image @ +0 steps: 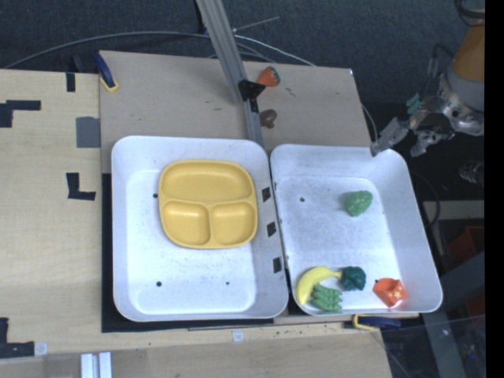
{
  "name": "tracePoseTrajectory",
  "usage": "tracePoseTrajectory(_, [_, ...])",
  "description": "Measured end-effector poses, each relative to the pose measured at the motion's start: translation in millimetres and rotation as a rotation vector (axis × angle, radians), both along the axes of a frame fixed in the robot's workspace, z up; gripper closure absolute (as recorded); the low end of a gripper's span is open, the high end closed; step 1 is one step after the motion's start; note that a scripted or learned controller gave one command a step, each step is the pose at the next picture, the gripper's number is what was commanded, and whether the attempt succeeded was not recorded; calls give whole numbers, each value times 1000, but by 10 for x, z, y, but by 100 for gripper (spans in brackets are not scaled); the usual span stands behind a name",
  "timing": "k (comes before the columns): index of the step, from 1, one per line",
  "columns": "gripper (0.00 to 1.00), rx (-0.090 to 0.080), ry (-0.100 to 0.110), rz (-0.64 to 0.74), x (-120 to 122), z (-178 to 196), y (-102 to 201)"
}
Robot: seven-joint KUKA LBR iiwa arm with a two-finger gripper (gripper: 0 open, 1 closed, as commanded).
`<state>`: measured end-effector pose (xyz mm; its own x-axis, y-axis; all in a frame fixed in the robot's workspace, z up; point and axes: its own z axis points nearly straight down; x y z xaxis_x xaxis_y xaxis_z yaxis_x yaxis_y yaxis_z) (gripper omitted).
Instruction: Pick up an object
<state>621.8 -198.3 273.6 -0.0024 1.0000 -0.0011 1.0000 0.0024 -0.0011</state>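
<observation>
The right bin (394, 235) holds several small toys. A green lump (358, 203) lies alone in its upper middle. Along its near edge are a yellow banana (313, 279), a light green piece (327, 298), a dark teal piece (353, 278) and a red-orange piece (389, 291). My gripper (403, 140) hangs over the bin's far right corner, well above and to the right of the green lump. It is open, with nothing between its fingers.
The left bin (134, 235) carries a yellow divided plate (209, 203). A slanted grey bar (228, 46) runs down to the gap between the bins. A small orange object (269, 75) and a brown one (268, 118) lie on the board behind the bins.
</observation>
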Motion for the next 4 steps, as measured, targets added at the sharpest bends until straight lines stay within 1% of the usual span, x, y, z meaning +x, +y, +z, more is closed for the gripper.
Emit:
tracePoseTrajectory(1, [0, 0, 0, 0, 0, 0, 0])
tracePoseTrajectory(2, [0, 0, 4, -1, 62, -482, -44])
tracePoseTrajectory(3, [0, 1, 6, -1, 76, -1094, -112])
tracePoseTrajectory(4, [0, 1, 6, 0, 162, -1660, -93])
